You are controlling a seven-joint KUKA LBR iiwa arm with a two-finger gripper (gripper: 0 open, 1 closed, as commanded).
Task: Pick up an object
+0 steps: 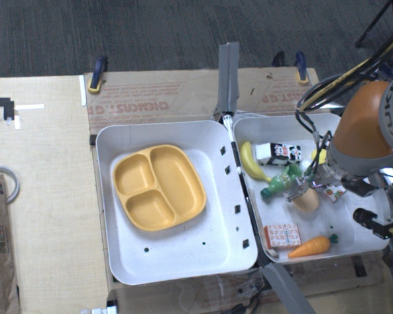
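Two white bins sit side by side at the centre of my view, meeting along a grey divider [229, 78] that runs up toward the top of the frame. The left bin [122, 244] holds just a yellow divided plate [159, 186] in its upper left part, so I see plenty of bare white floor below it and to its right. The right bin [348, 246] is far tighter. A banana [250, 161] lies near its left wall, a small black-and-white box [280, 152] just beside it, a green bottle [280, 184] slants across the middle, a red-and-white packet [282, 235] rests low near the front rim, and a toy carrot [310, 247] lies just right of the packet, close to that rim.

The arm [364, 126] comes in from the right of the frame and covers the bin's upper right part. Its gripper [303, 191] is down among the clutter at the centre of the right bin, with a pale tan rounded object [307, 202] right at its tip and the bottle just to its left. I cannot tell from here whether the fingers are apart or together, or whether anything sits between them.

Brown cardboard [153, 99] lies under the bins, clipped at the top by blue clamps [98, 73]. A pale wooden bench [39, 196] fills the left of the frame, against a dark floor.
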